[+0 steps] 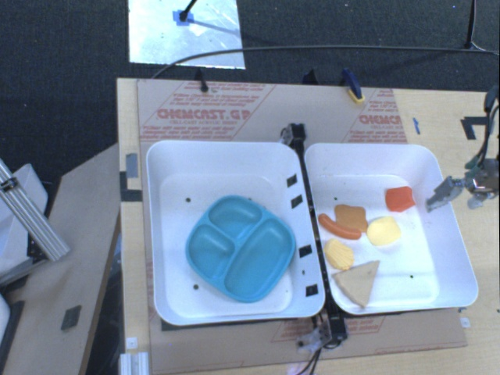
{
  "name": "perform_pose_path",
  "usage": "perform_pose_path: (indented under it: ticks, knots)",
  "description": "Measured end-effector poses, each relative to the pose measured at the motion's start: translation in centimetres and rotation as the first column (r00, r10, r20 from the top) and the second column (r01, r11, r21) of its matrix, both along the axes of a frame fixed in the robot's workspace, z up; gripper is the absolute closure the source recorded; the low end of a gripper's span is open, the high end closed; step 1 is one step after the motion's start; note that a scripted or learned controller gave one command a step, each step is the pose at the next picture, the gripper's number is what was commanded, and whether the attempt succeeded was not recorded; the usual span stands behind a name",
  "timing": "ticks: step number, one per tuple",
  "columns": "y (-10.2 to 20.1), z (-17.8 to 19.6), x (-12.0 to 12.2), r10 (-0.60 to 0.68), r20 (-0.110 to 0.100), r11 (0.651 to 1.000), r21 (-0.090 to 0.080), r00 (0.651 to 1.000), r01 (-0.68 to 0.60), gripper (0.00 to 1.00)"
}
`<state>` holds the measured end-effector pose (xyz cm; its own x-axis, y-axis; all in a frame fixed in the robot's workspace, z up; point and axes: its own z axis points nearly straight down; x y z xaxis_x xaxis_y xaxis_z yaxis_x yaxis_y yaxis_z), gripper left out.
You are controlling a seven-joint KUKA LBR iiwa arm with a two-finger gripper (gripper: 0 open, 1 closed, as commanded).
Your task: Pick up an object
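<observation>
The right bin (437, 283) holds several toy foods: a red-orange block (399, 198), a brown toast piece (351, 214), an orange sausage (337, 227), a round yellow piece (383, 230), a ridged yellow piece (338, 253) and a tan wedge (358, 282). My gripper (455, 200) hangs over that bin's right rim, to the right of the red-orange block and apart from it. Its two fingers stand spread, open, with nothing between them.
A blue divided plate (240, 247) lies in the left bin (168, 209). A black divider with clips (306, 217) runs between the bins. A silver sheet (185, 22) lies on the dark floor behind the bench, and cables cross above it.
</observation>
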<state>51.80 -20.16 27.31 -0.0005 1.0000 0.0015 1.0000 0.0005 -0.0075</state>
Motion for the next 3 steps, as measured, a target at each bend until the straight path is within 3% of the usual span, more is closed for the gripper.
perform_pose_path:
  ticks: [1, 3]
  knots:
    - [0.1, 0.5, 0.2, 0.003, 0.009, 1.0, -0.002, 1.0, -0.003, 0.0]
    - [0.4, -9.6, 1.2, 0.001, 0.005, 1.0, -0.001, 1.0, -0.001, 0.0]
